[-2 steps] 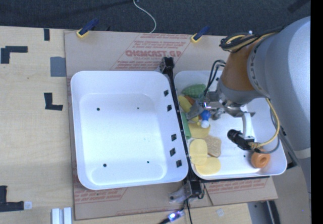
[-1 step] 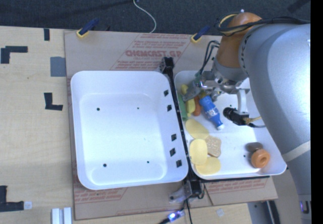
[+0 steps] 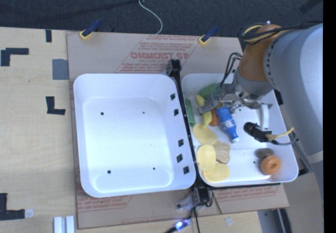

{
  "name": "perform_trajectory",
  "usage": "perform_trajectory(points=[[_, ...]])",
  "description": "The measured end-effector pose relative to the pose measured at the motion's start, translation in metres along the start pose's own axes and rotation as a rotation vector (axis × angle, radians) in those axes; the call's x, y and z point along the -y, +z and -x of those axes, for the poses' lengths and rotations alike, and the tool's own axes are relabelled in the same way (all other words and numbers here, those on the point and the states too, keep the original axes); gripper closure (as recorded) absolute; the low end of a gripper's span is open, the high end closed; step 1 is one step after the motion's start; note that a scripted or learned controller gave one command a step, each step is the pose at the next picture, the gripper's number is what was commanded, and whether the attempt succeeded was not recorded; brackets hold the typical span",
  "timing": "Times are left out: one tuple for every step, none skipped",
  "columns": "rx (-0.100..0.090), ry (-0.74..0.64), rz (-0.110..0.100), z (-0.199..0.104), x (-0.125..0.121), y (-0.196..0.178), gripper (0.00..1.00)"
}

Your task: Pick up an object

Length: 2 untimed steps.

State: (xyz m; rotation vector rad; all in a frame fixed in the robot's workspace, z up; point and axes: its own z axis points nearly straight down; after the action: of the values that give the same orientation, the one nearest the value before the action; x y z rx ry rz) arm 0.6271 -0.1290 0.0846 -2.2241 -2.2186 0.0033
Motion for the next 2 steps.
perform_trajectory(points=[[-0.001,-0.004,0.000,-0.003,-0.002,-0.011,1.00],[-0.004,-0.015,0.011,-0.121,-0.026,-0.107,1.00]])
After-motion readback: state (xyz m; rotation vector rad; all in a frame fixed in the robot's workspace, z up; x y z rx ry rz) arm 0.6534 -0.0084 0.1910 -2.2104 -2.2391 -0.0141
